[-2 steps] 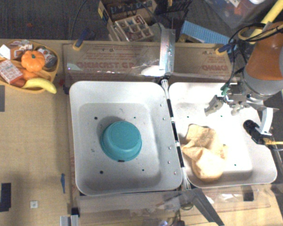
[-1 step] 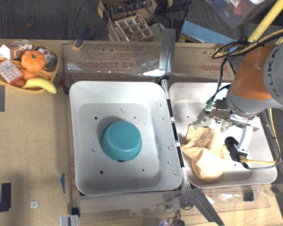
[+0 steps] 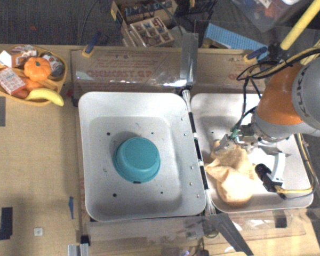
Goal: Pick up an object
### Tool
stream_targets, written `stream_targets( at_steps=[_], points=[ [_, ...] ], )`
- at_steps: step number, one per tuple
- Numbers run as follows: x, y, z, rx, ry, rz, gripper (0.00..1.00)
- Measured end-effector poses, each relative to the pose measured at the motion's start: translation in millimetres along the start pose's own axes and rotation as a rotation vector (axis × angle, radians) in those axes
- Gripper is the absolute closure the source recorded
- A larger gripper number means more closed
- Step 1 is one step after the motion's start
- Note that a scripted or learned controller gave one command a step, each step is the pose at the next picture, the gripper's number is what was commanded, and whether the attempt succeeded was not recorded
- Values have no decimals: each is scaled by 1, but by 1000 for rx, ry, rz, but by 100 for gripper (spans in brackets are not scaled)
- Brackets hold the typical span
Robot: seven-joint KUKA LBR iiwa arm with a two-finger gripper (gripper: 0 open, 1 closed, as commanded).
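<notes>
Tan, bread-like objects [image 3: 230, 176] lie in right bin [image 3: 288, 199]; teal bowl [image 3: 137, 159] upturned in left bin [image 3: 90, 116]. Claw [image 3: 232, 141] low over tan pile, grip state unreadable. Step: reaching for pick. Next needs firm closure, then lift.

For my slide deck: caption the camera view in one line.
KUKA arm's gripper lowered over tan objects in the right bin; teal bowl upside down in the left bin.

Upturned teal bowl [image 3: 137, 159], left bin [image 3: 90, 116]
</notes>
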State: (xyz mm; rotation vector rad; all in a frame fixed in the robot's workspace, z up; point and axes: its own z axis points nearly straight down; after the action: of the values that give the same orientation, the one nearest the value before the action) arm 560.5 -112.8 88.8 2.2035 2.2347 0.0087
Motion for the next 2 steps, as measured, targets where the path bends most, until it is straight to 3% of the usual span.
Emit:
stream_targets(
  at_steps=[1, 2],
  points=[
    [-4, 1, -11, -6, -1, 8, 100],
    [25, -25, -96, 4, -2, -144, 100]
  ],
)
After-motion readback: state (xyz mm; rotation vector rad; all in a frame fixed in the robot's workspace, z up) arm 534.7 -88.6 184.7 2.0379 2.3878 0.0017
